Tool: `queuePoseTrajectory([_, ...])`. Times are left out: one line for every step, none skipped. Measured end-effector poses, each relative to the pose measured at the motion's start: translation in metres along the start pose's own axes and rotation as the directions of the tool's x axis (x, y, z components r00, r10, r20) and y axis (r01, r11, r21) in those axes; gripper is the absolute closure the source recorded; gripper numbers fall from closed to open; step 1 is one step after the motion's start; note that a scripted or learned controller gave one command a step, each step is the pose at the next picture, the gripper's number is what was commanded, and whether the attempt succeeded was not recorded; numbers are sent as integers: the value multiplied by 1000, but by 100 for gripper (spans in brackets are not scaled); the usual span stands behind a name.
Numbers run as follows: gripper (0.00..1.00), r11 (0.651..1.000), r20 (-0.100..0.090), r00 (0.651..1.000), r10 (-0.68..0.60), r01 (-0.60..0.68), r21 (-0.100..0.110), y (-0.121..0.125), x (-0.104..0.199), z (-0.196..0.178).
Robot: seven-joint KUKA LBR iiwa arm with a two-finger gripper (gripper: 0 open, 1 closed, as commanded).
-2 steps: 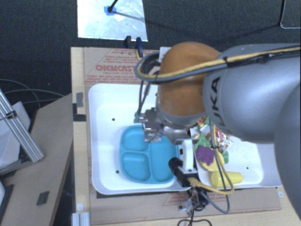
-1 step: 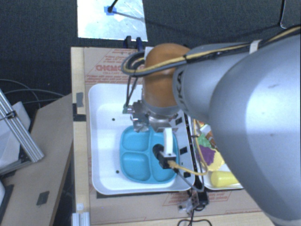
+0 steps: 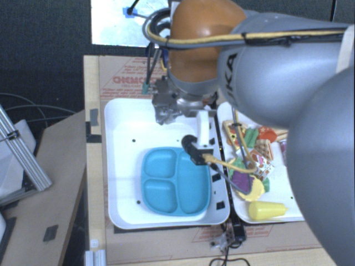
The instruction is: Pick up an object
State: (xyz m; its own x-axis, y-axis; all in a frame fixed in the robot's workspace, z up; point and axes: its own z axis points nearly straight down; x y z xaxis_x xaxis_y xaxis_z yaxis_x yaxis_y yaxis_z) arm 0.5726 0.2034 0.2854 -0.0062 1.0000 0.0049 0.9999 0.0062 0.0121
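Note:
My gripper (image 3: 165, 111) hangs over the far part of the left bin (image 3: 125, 148), beyond the blue divided tray (image 3: 175, 182) that lies in that bin. The grey arm with its orange band covers much of the upper right of the view. The right bin (image 3: 288, 204) holds several small things: a yellow cone-shaped piece (image 3: 266, 209) at the front, a purple piece (image 3: 242, 178), a patterned little box (image 3: 260, 163), a green piece (image 3: 250, 134) and a red-orange piece (image 3: 268, 134). The arm hides the far and right parts of that bin.
Both bins rest on a cardboard sheet (image 3: 125, 79) on the bench. A pale square panel (image 3: 119, 15) lies behind the bins. Metal framing (image 3: 19, 154) stands at the left edge.

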Motion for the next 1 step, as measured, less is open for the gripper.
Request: queuePoseTrajectory([100, 1000, 6, 1000, 12, -12, 0, 34, -83, -82])
